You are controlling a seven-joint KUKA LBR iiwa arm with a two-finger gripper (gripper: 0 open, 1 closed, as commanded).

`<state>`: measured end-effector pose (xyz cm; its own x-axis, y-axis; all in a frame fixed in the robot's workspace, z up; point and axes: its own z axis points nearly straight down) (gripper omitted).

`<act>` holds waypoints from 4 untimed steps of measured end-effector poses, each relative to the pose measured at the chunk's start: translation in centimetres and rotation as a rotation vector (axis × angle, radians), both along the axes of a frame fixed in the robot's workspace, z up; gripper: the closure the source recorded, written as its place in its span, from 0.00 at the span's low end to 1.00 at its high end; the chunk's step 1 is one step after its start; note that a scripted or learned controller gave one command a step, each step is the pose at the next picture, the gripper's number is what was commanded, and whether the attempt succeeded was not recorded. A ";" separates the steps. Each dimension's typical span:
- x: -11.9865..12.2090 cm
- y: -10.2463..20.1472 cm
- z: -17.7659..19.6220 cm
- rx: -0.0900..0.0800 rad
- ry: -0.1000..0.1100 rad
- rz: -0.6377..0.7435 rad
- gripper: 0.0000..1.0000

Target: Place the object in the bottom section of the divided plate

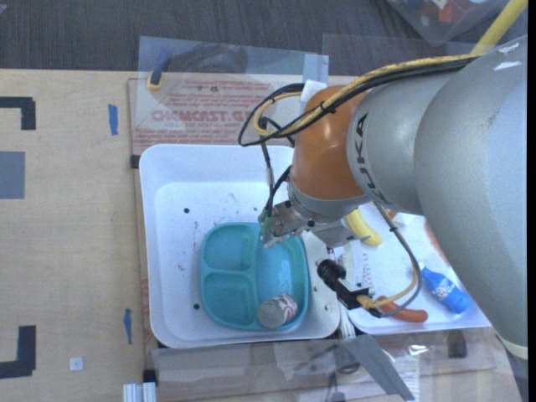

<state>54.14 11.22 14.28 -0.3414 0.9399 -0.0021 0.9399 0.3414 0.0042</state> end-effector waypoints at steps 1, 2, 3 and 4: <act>3.2 -1.7 -0.2 0.000 0.002 -0.031 1.00; 4.5 2.6 0.9 0.000 0.002 -0.158 1.00; 6.7 -5.7 4.2 0.000 0.003 -0.647 1.00; 2.0 -4.0 4.1 0.001 0.009 -0.373 1.00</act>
